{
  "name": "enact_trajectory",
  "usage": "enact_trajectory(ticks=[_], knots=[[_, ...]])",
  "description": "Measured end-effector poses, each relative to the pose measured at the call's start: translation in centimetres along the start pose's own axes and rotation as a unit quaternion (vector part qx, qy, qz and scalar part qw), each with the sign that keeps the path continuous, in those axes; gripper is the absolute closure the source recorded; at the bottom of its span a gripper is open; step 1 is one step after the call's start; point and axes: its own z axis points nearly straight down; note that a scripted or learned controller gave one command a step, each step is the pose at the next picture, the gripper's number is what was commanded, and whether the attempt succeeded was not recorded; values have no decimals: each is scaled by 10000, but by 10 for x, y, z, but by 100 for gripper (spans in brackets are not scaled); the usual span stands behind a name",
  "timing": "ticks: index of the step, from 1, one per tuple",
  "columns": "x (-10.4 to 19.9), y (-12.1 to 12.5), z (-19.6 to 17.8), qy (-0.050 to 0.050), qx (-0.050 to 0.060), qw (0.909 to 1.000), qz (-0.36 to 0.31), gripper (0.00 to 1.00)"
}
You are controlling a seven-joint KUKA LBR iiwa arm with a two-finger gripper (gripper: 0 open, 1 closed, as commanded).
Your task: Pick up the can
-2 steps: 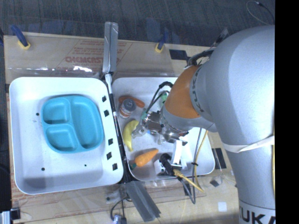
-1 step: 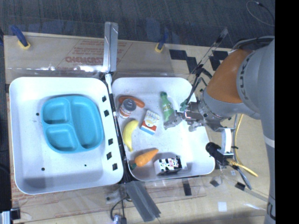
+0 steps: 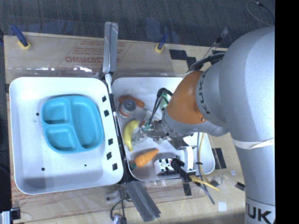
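Currently the can (image 3: 126,108) sits upright in the right bin (image 3: 140,85), near its left wall, just left of my claw (image 3: 148,127). Can't tell the claw's state. My arm (image 3: 205,101) reaches in over the bin, orange band showing. Can's cylindrical, grey-lidded; curved yellow banana (image 3: 129,133) just below it.

Showing 2 bins (image 3: 28,125) of smooth, glossy white plastic. Holding a matt blue plastic tray (image 3: 72,124). Lying in the right bin: a can (image 3: 127,107) with a dull metal lid, a waxy-looking banana (image 3: 129,133), a matt carrot (image 3: 145,157). Gleaming softly above: the arm (image 3: 243,87), smooth grey.
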Motion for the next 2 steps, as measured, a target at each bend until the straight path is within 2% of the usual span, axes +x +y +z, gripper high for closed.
enact_trajectory(ticks=[1,2], knots=[[-62,-31,-19,8,13,9999,-132,0],[-83,-31,-2,8,-4,9999,126,0]])
